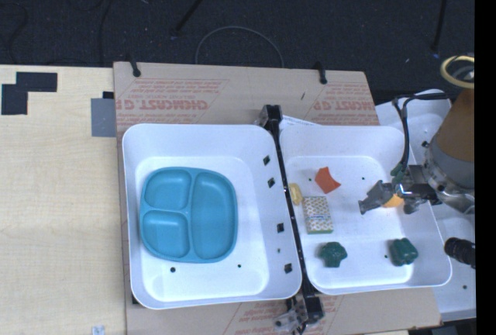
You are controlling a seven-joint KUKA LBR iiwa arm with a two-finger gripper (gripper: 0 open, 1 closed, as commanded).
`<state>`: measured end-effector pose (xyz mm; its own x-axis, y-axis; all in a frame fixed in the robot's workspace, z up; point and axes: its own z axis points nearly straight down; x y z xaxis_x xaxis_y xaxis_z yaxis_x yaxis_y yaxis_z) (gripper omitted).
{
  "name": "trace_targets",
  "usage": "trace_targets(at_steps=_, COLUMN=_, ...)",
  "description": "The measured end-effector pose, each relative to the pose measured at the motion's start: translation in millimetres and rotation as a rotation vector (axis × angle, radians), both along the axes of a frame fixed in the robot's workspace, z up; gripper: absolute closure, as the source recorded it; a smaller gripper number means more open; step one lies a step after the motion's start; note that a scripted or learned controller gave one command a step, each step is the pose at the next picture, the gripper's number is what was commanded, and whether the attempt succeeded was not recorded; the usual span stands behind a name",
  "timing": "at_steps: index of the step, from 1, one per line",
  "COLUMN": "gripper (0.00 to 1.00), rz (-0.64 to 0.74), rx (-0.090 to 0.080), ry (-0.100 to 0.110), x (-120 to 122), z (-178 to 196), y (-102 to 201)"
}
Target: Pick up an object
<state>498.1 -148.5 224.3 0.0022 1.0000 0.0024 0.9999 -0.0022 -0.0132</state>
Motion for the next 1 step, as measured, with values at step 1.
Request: trace_targets(at_steps=1, gripper=0.0, rz=0.002, rx=-0.002, ry=-0.011, x=2.4, z=5.3, y=-0.3)
